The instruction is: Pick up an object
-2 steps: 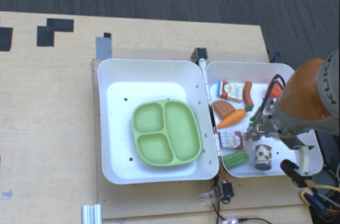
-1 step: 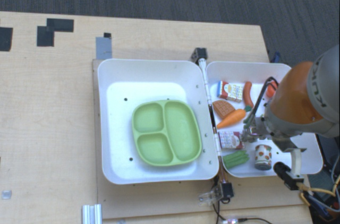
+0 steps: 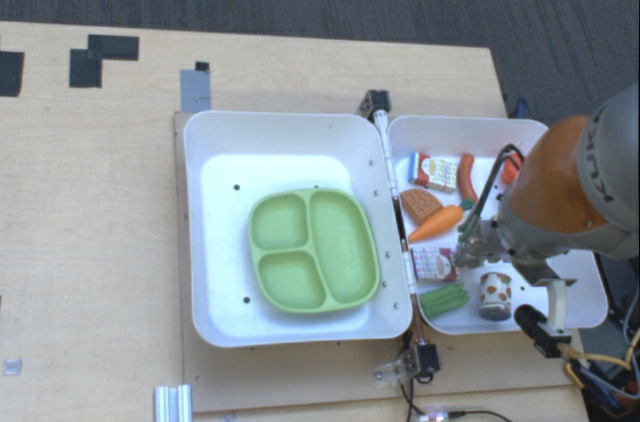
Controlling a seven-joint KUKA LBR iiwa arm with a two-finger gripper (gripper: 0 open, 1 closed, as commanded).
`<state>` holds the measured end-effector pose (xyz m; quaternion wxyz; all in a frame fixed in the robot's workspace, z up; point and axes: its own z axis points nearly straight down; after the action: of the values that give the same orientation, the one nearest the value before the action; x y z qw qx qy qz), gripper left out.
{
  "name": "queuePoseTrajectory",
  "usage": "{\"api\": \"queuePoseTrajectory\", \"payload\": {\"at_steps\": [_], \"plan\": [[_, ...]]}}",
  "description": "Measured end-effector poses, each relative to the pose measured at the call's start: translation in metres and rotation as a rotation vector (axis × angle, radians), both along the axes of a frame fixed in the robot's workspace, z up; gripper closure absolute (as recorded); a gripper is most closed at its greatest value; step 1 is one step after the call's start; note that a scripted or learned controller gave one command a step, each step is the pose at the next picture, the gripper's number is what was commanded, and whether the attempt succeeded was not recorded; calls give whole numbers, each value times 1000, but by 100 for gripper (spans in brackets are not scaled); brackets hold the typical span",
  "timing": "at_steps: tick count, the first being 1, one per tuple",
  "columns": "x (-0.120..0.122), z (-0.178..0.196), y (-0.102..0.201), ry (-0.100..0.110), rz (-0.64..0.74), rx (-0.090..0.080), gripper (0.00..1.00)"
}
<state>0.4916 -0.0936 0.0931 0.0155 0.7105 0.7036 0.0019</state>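
Camera view | tool (image 3: 468, 248) just right of carrot (image 3: 436, 224) | r. bin (image 3: 590, 300)

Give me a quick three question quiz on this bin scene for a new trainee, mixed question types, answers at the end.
1. True or false: the green divided tray lies in the left bin.
2. Which lies nearer the left bin: A) carrot B) can?
3. Fill in: the arm's end effector hovers over the ____ bin.

Key: 1 true. 2 A. 3 right.
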Motion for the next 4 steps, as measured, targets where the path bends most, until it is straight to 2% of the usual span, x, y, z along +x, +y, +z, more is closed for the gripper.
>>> {"api": "queuePoseTrajectory", "payload": {"at_steps": [3,4], "plan": [[0,0,-2,1,3,4,0],[0,0,0,0,1,-1,0]]}}
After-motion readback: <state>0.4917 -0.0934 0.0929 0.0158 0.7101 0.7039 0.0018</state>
